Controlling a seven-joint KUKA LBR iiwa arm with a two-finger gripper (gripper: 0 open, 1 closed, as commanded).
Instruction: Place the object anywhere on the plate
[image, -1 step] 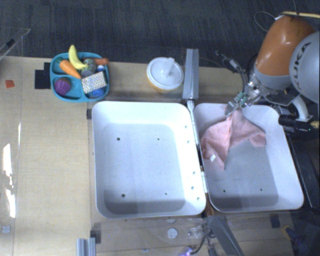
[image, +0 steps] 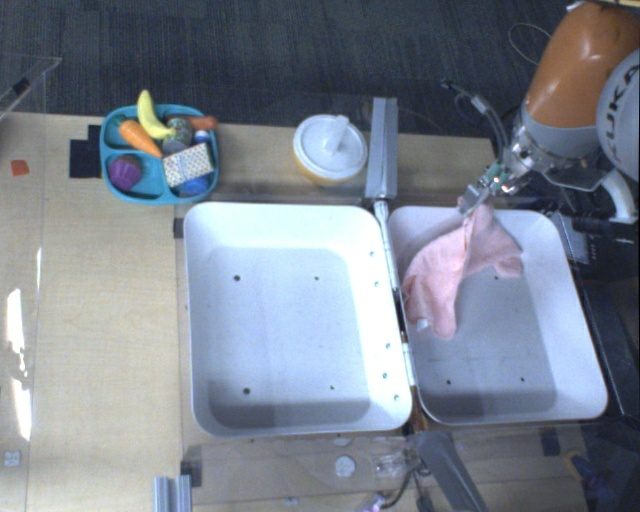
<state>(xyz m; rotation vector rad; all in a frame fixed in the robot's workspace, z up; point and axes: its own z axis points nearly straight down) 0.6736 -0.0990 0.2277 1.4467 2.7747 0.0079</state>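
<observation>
The gripper (image: 483, 196) pinches the top corner of the pink cloth (image: 450, 272), which hangs down into the right of 2 bins (image: 570, 330), apparently touching its floor. The blue plate (image: 110, 150) sits far left.

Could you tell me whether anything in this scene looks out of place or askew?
Yes: the pink cloth hangs crumpled from the gripper over the right bin, its lower end trailing to the bin's left wall. The blue sectioned plate with toy food sits far off, beyond the left bin.
</observation>
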